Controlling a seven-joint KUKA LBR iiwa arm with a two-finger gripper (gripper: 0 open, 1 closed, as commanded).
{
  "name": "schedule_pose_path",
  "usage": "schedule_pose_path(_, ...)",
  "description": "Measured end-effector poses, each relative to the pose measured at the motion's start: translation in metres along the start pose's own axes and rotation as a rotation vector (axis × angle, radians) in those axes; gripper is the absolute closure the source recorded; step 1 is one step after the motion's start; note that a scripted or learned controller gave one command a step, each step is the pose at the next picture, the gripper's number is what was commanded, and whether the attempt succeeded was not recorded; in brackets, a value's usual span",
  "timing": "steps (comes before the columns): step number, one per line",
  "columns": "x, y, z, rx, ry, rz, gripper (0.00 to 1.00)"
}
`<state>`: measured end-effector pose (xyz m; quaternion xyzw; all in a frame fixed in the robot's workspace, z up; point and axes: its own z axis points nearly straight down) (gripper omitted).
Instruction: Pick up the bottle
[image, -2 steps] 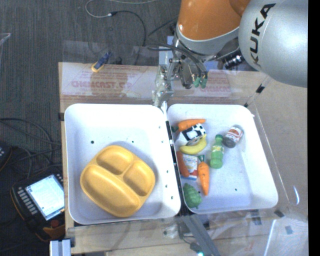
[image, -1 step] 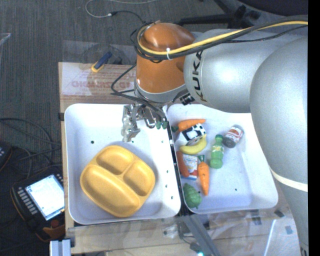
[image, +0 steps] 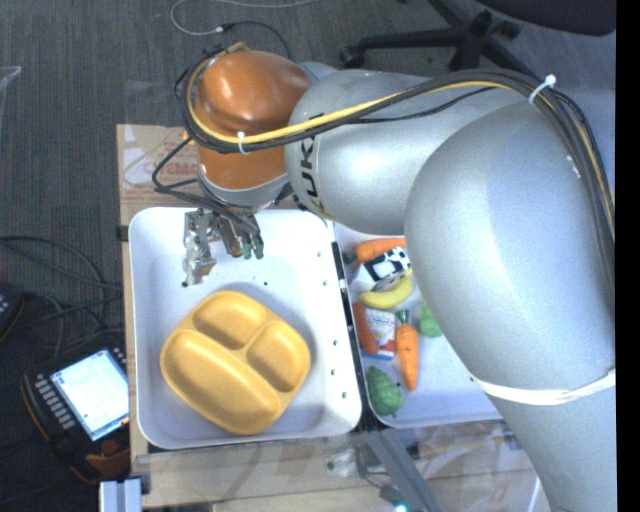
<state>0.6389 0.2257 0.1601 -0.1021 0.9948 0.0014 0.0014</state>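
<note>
Left bin (image: 150, 300) is holding a yellow divided tray (image: 236, 360) with three compartments, lying in its near half. Right bin (image: 450, 400) is holding toy food: two carrots (image: 407, 352), a banana (image: 388, 294), green pieces (image: 385, 390), a black-and-white cow figure (image: 388, 266), and the bottle (image: 378, 328). The bottle is lying against the divider wall, orange with a white label, partly covered by the banana. End effector (image: 218, 245) is hanging over the far part of the left bin, nothing between its fingers, fingers standing apart narrowly. The bottle is sitting well apart from it, across the divider in the other bin.
</note>
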Motion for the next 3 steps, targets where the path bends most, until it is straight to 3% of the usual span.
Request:
schedule_pose_path(1, -0.031, 0.002, -0.118, 0.002, -0.002, -0.023, 1.0)
schedule_pose_path(2, -0.03, 0.002, -0.018, -0.001, 0.001, -0.004, 1.0)
schedule_pose_path(3, -0.031, 0.002, -0.013, -0.002, 0.0, 0.04, 1.0)
